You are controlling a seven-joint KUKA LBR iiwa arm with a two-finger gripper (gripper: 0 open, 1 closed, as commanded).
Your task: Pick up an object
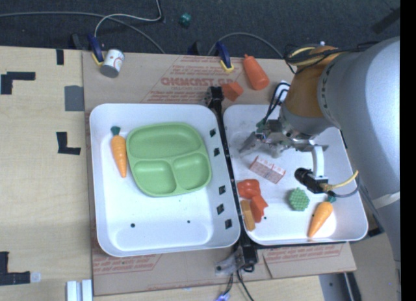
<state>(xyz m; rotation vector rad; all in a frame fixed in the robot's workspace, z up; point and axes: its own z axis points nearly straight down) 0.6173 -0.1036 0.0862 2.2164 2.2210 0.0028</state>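
Note:
My gripper (259, 142) hangs over the back left part of the right bin (354, 228), its fingers apart and nothing between them. Just below it in the view lies a pink and white box (268, 168). Nearer the front of that bin are red-orange pieces (252, 197), a green bumpy ball (298, 199) and a carrot (320, 219). The grey arm with its orange band (305, 95) covers the bin's back right.
The left bin (110, 228) holds a green divided plate (170, 158) and a small carrot (118, 152). Behind the bins on the cardboard lie an orange toy (255, 72), a smaller orange piece (231, 90) and a white can (112, 61). A black divider (224, 163) separates the bins.

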